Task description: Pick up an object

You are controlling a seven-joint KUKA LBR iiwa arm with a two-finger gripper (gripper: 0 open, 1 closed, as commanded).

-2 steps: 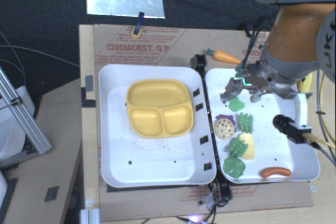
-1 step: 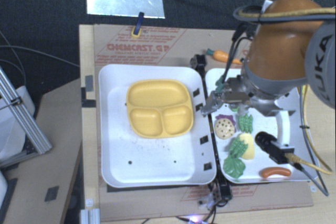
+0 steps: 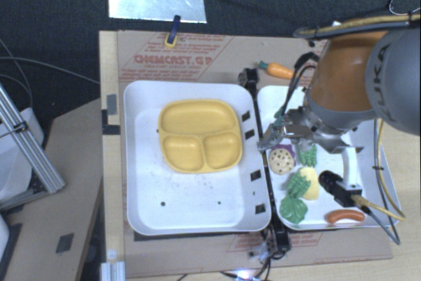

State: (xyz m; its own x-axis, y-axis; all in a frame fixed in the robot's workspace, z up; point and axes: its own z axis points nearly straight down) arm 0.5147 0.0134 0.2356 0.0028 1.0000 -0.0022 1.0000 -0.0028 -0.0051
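On the bench [image 3: 79,141] I see two shallow white bins side by side on a brown board printed with red lettering. My left bin [image 3: 141,207] holds a yellow divided tray [image 3: 199,135] with three compartments, lying flat toward the bin's far half. My right bin [image 3: 270,99] carries the toy food: a round cookie-like piece with dark spots [image 3: 281,160] near the divider, a small green ridged piece [image 3: 308,156] just beside it, a green-and-yellow corn-like piece [image 3: 302,183] nearer the camera, a green leafy piece [image 3: 293,209] at the near edge, and a red sausage [image 3: 344,216] in the near corner. An orange carrot [image 3: 279,70] lies beyond the bin's far rim. My arm comes in from the right, its orange band and grey body covering much of the right bin, and the hand [image 3: 284,139] hangs low just above the cookie and the green ridged piece, close to the divider between the bins. I cannot tell from this angle how the hand is set, and I see nothing clearly caught in it.
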